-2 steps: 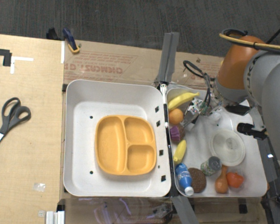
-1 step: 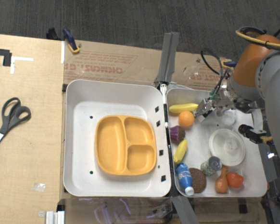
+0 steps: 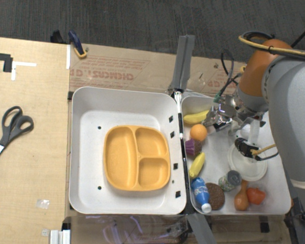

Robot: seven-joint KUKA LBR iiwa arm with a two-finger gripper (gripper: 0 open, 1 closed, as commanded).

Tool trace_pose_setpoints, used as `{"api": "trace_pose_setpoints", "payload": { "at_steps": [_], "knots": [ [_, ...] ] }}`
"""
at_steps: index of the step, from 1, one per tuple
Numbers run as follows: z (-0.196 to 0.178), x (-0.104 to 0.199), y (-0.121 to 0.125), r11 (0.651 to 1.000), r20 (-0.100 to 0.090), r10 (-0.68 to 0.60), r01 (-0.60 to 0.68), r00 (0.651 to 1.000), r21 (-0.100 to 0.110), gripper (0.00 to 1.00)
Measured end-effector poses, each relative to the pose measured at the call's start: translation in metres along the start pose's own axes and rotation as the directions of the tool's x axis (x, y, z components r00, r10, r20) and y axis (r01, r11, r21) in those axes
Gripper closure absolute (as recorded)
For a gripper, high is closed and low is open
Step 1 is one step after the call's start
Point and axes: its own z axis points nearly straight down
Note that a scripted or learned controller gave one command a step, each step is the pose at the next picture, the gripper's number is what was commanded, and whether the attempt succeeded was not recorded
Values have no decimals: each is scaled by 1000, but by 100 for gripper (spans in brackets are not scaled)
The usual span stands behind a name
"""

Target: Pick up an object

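hovering over a crowded bin

reaching into the right bin (image 3: 272, 207), the metal jaws (image 3: 219, 119) hang beside a curved banana (image 3: 196, 117) and a round orange (image 3: 198, 132); open or closed, cannot tell. a smooth divided yellow plate (image 3: 137, 158) fills the left bin (image 3: 83, 139).

You get bright, even overhead light with soft, short shadows. The white bins (image 3: 81, 155) glare slightly (their rims nearly bleach out), and the arm (image 3: 296, 98) looks softly blurred.
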Motion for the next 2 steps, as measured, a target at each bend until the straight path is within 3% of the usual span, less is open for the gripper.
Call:
{"api": "trace_pose_setpoints", "payload": {
  "at_steps": [1, 2],
  "knots": [
    [-7, -28, 6, 993, -5, 119, -119, 993, 8, 0],
    [-18, -30, 6, 993, -1, 120, -120, 993, 8, 100]
  ]
}}
